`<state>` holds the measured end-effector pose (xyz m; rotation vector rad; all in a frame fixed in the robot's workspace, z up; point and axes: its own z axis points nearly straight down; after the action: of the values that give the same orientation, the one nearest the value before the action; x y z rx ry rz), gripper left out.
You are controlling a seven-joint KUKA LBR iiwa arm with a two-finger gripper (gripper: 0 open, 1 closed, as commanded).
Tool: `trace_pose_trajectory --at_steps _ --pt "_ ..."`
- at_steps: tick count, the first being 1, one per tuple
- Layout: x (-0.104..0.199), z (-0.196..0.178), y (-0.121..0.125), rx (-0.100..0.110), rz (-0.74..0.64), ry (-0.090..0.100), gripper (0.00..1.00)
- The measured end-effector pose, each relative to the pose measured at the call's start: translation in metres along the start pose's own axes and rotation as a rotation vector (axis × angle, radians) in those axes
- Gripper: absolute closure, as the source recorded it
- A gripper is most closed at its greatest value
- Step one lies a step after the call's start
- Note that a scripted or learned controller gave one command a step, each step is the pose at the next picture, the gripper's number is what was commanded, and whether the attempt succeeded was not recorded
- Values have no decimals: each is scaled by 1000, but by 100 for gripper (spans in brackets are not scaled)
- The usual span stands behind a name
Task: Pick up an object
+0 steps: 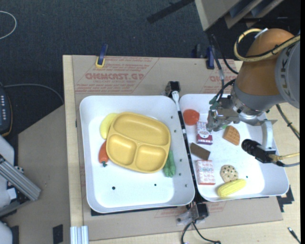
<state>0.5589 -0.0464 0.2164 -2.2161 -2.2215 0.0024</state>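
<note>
The hand (215,119) is hanging low in the right bin (281,183), just above and right of the red-and-white packet (204,133), whose long axis is running up the view; I cannot tell its grip state.

**Bench and Surroundings**

The bench top (143,71) is a tan board printed with red lettering. Two clamps hold its far edge: a blue and yellow clamp (101,56) at the left, and a dark clamp (209,56) at the right. The floor (57,28) is dark blue-grey carpet. A thin white cable (9,24) loops on the carpet at the far left. A dark bar (171,9) lies at a slant across the carpet at the top. A pale box (228,12) stands at the top right. A grey metal rail (19,178) runs at a slant at the lower left. Lighting is even, with soft shadows.
</note>
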Motion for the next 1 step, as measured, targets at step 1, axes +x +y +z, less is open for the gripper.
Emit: trace_pose_trajectory --at_steps 1 --pt "-7 1 -3 -2 3 -1 100"
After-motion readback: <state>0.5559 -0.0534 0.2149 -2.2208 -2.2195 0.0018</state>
